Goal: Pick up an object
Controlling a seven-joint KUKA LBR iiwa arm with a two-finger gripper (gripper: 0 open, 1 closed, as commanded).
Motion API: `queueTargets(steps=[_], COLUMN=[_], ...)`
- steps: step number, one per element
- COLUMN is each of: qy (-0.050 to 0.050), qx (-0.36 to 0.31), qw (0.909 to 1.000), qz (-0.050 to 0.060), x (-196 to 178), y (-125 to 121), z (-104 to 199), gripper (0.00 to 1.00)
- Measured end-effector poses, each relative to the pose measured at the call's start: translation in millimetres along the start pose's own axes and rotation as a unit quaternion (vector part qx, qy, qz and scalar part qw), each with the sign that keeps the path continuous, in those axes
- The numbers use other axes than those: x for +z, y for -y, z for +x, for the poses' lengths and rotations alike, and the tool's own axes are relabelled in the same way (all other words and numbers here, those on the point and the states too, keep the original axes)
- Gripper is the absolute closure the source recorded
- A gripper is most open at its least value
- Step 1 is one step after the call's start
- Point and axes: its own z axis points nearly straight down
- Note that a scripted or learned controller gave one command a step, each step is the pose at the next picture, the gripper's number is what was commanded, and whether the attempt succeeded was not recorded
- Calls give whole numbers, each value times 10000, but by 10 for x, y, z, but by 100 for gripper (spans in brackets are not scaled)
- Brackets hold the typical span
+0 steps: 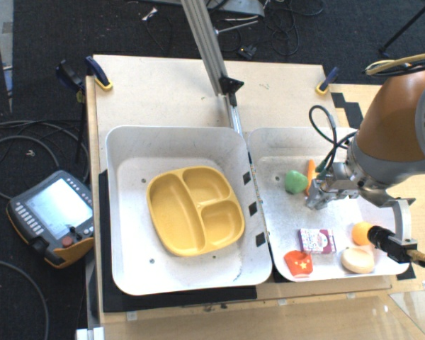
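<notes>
My gripper (317,195) hangs low over the right bin (269,154), near its middle. Just to its left lie a green rounded object (295,182) and a thin orange stick (310,174), which stands against the gripper's left side. Whether the gripper touches either of them is unclear. Nearer the front of the bin lie a pink and white box (316,241), a red object (298,263), an orange ball (360,232) and a cream round piece (358,260).
A yellow divided plate (196,209) lies in the left bin (120,190). A slanted metal pole (205,41) rises from between the bins at the back. A teach pendant (49,218) sits on the floor at the left.
</notes>
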Motion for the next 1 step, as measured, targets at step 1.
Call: queueTargets(steps=[1], qy=[-5], qx=[0], qw=[10000], qz=[19], x=[4], y=[110], z=[566], gripper=[100])
